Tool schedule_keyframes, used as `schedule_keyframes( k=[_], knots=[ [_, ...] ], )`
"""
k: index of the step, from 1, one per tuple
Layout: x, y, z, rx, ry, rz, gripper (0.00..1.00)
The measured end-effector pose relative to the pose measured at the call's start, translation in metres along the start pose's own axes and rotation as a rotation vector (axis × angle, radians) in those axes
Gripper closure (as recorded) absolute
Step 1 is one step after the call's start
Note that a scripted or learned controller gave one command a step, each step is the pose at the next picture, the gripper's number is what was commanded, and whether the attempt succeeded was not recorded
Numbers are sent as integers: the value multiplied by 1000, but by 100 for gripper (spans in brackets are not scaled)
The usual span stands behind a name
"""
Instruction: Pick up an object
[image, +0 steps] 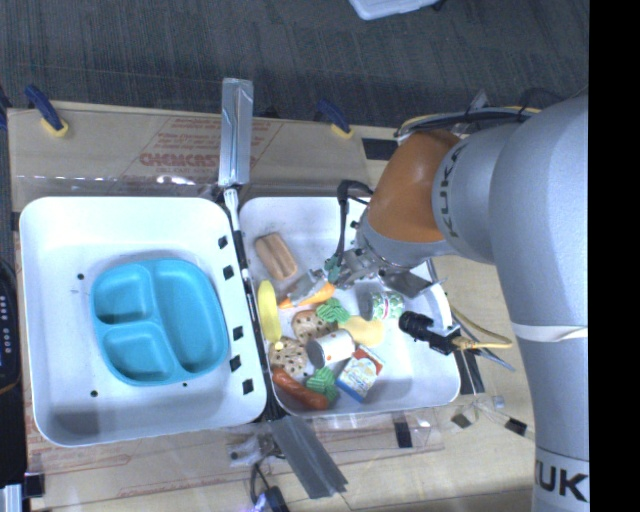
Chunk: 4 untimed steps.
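Here, in the left bin (50, 300) lies a blue tray (160, 320) with three compartments, near the middle of the bin floor. The right bin (425, 385) holds a crowded heap of small toy foods: a tan hot dog bun (276, 256) toward the back, a yellow banana (267, 310) along the left wall, two cookies (296, 340) beside it, a small white can (331, 348), and a little carton (358, 378) near the front. The gripper (352, 268) hangs low over the back of this heap, under the orange band of the arm (520, 180). It is hidden too much by the wrist to tell whether it is open or holds anything.
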<state>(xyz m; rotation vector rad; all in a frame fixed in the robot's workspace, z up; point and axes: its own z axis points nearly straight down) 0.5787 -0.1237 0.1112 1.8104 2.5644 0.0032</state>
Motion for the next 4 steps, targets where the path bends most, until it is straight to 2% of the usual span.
schedule_keyframes(
  k=[1, 2, 3, 4],
  knots=[
    [-11, -12, 9, -14, -5, -76, 0],
    [-32, 24, 18, 2, 1, -113, 0],
    [-32, 24, 7, 2, 0, -116, 100],
    [44, 64, -87, -4, -1, -92, 100]
  ],
)
